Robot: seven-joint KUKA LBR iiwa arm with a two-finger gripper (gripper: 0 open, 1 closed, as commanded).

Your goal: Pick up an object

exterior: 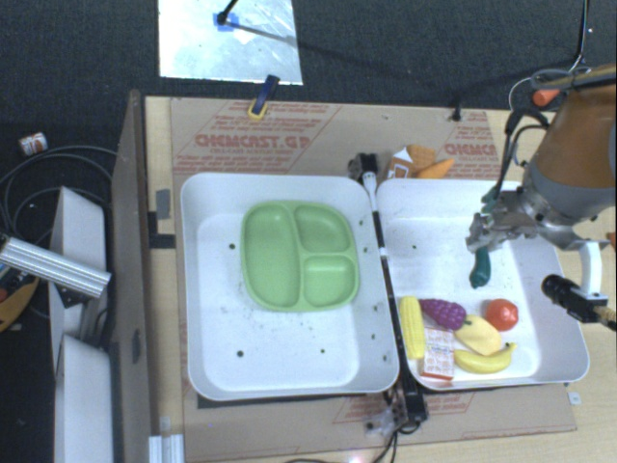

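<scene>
My gripper [481, 243] hangs over the upper right part of the right bin [559, 360], on the grey arm with its orange band coming in from the right. A small teal object [479, 271] shows directly under the gripper's tip, touching or nearly touching it; whether it is held or lying in the bin I cannot tell. Along the bin's front lie a corn cob [412, 326], a purple grape bunch [442, 311], a red tomato [500, 313], a yellow banana [485, 359] and a red-and-white packet [439, 353].
The left bin [207, 287] holds a green divided plate [298, 257]. Orange objects [424, 165] lie on the cardboard behind the right bin. A black clamp [569, 298] juts in at the bin's right edge. Cables and metal parts sit left of the bench.
</scene>
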